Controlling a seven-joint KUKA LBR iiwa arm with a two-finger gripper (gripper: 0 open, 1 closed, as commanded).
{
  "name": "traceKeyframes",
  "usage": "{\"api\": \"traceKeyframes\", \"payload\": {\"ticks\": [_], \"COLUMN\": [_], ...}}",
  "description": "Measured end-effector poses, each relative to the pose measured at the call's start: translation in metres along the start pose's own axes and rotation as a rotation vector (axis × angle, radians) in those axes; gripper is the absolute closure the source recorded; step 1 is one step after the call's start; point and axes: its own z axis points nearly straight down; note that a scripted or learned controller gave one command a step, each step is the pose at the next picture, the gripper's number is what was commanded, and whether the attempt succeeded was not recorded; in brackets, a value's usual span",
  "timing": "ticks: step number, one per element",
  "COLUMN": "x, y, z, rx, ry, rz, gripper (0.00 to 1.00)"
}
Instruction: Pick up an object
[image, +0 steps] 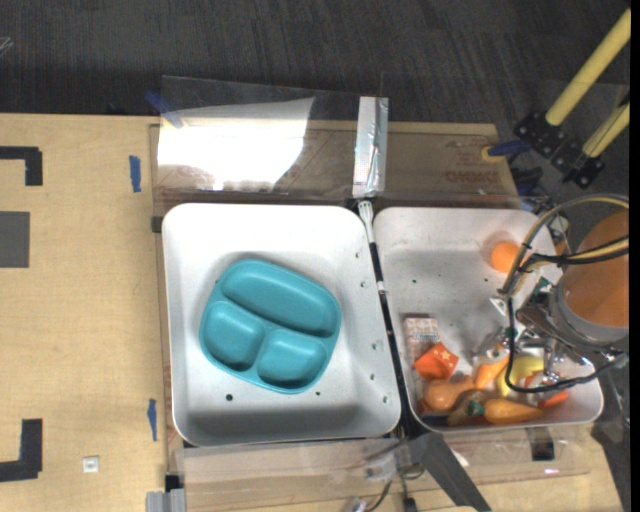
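A: Right bin (440, 260), near corner, that's where the toys (478, 392) are: a heap of orange and yellow pieces packed against the front wall.

B: A carrot-like piece (515, 409) lies along that wall, an orange block (436, 360) sits at the heap's left, and a small printed box (421, 328) is just behind the block.

A: One orange ball (503, 255) sits apart, up toward the back of the same bin.

B: And the gripper (522, 358) is low over the heap's right side, cables looped around it. Spread or pressed together, I cannot tell; the wrist and wires hide it.

A: Agreed. Nothing visibly pinched. The arm (598, 285) comes in from the right, its orange band over the bin's right edge.

B: Left bin (190, 300) holds a teal tray (270, 322), three compartments, lying flat near the middle.

A: Behind both bins there's a clear sheet (235, 145) on the surface (75, 300), with a silver strip (370, 145) beside it.
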Motion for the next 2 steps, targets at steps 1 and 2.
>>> {"api": "traceKeyframes", "payload": {"ticks": [1,2], "x": [-0.042,-0.027], "y": [-0.087,-0.033], "z": [0.003,0.002], "rx": [-0.006,-0.008], "ry": [-0.001,0.001], "rz": [0.084,0.078], "gripper": [0.0,0.0]}}
